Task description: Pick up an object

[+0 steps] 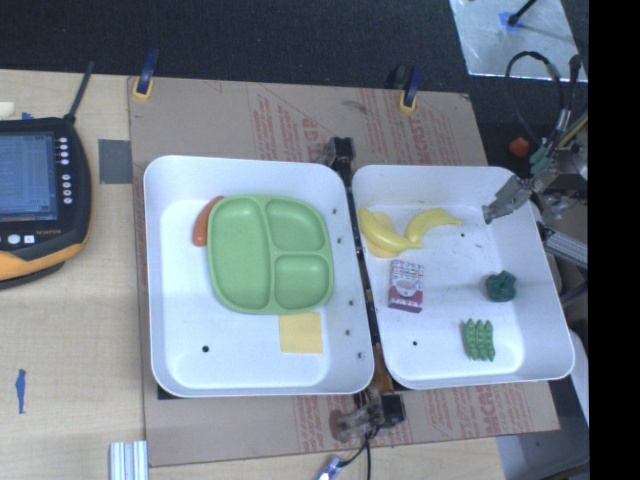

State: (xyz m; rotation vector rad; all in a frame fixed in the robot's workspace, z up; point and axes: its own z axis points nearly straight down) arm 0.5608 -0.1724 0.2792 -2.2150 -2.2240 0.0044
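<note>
**Bench clutter, off-task**

I see the pendant (35, 203) far left w/ screen lit. Cardboard (260, 118) lies under both bins, 2 blue clamps (145, 76) (408, 88) on its back edge. Grey tape (115, 161) sits btwn pendant & left bin (165, 268). Foil sheet (510, 23) top right.

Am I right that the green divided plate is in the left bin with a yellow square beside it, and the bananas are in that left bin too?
Not quite. The bananas lie in the right bin, near its upper left corner, as the camera view shows. The rest holds: the green divided plate sits in the left bin with the yellow square just below it.
</note>
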